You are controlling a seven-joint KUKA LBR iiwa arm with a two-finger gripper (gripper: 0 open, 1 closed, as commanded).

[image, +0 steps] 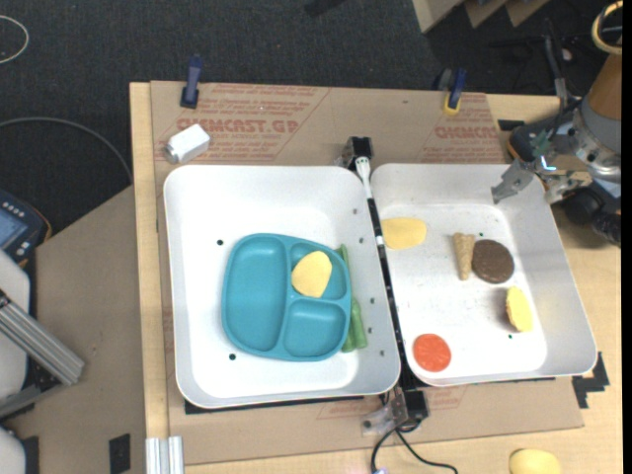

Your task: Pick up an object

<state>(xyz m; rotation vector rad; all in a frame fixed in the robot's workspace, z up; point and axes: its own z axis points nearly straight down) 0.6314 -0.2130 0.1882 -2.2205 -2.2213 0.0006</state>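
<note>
Bench [267, 117], two bins; gripper [515, 181] over right bin [553, 265] rim.

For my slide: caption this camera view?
Gripper at right bin's far edge; blue plate in left bin.

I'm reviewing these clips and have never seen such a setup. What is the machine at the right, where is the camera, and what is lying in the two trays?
One camera looks down at a slant on a bench with two white bins. The arm reaches in from the right; its hand hangs over the right bin's far corner, with nothing visibly held. The left bin holds a blue plate with a yellow piece on it and a green piece beside it. The right bin holds a yellow lump, a cone, a brown disc, a yellow slice and a red disc.
</note>
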